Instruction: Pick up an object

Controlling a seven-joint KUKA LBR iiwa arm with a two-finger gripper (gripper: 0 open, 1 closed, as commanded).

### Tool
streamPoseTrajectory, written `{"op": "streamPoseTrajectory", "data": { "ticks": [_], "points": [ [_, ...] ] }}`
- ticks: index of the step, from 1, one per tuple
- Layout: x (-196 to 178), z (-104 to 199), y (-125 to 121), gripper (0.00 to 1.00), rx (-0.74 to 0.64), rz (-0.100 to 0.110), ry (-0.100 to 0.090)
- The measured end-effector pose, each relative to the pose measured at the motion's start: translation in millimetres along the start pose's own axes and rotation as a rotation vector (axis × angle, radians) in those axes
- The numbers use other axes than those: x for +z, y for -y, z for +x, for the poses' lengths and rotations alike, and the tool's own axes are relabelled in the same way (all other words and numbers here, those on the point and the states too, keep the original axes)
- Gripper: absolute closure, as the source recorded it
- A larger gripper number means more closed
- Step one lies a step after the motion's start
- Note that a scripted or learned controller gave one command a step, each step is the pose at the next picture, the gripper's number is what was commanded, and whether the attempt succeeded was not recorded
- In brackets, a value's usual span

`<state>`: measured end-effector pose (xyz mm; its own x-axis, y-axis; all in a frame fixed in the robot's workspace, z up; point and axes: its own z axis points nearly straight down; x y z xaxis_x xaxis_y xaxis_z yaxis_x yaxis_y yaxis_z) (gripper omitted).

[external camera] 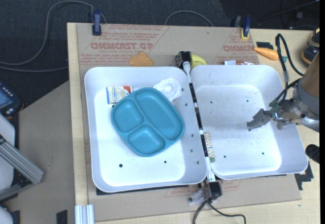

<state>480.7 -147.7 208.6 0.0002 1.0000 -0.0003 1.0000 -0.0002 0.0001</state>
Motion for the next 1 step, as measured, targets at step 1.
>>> {"op": "streamPoseTrajectory", "data": {
  "ticks": [1],
  "points": [
    [130.5, 25.1, -71.0, 0.00, -0.005, 0.000, -0.001]
  ]
}}
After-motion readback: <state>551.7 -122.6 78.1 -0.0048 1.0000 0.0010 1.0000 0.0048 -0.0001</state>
